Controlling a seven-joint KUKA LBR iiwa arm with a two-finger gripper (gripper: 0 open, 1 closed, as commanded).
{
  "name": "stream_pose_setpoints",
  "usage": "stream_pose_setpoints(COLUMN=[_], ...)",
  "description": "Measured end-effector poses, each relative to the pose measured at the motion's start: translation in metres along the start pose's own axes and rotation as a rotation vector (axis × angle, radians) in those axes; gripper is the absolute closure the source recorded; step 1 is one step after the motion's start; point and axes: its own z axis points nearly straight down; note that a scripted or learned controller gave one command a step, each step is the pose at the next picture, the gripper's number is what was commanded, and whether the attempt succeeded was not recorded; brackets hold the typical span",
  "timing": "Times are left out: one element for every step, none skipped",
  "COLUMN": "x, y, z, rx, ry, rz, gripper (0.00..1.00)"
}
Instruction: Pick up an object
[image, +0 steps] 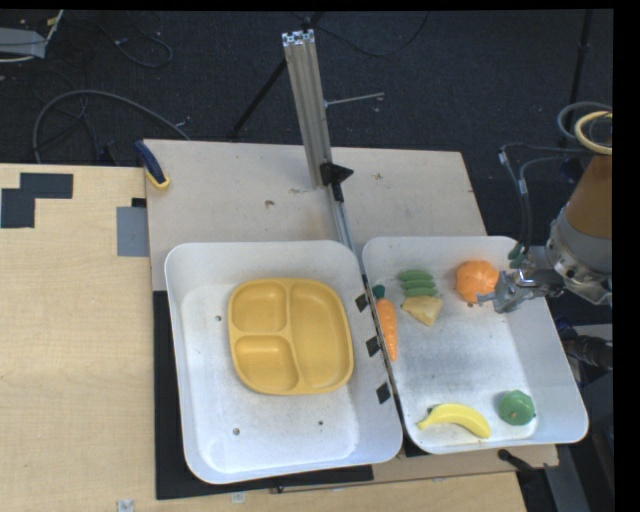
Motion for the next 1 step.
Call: stream_pose_setpoints(x=[-0.0006], y=[0.0006], z=[-0.0519], rx=[0.0], ry=[0.0], rz=[0.0], gripper=[1.0])
